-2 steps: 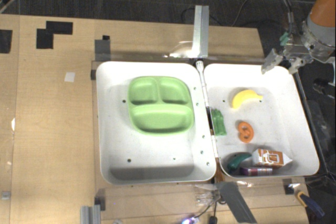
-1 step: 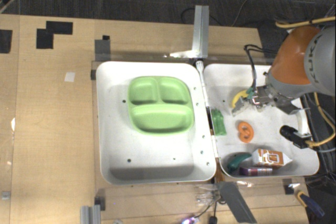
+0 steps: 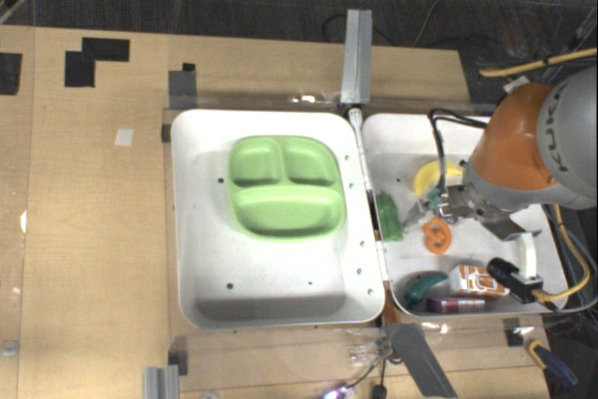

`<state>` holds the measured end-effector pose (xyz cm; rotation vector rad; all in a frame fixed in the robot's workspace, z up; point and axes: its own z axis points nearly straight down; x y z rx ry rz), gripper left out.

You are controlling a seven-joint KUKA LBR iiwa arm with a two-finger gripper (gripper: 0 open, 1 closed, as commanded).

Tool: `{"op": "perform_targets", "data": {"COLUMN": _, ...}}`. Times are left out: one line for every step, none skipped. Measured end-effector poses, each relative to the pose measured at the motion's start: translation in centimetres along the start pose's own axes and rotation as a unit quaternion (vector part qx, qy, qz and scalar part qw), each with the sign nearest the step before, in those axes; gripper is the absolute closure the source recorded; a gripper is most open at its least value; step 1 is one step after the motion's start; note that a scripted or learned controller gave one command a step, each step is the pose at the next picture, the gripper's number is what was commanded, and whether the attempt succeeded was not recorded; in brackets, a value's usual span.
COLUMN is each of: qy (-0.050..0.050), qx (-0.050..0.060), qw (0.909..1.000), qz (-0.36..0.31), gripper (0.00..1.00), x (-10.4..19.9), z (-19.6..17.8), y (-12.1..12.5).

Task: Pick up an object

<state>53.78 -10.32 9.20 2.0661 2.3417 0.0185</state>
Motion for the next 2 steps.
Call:
{"op": "perform_targets", "data": {"qy": 0.003, "qx": -0.001, "qw": 1.0000, "qz": -0.001, "gripper": 1.00, "x": 0.3, "z": -1.0, "y": 0.3}}
{"op": "perform_targets", "data": {"qy": 0.003, "qx": 0.009, "qw": 1.0000, "qz": 0.001, "gripper": 1.00, "x": 5.4, "z": -11.7, "y": 1.9}}
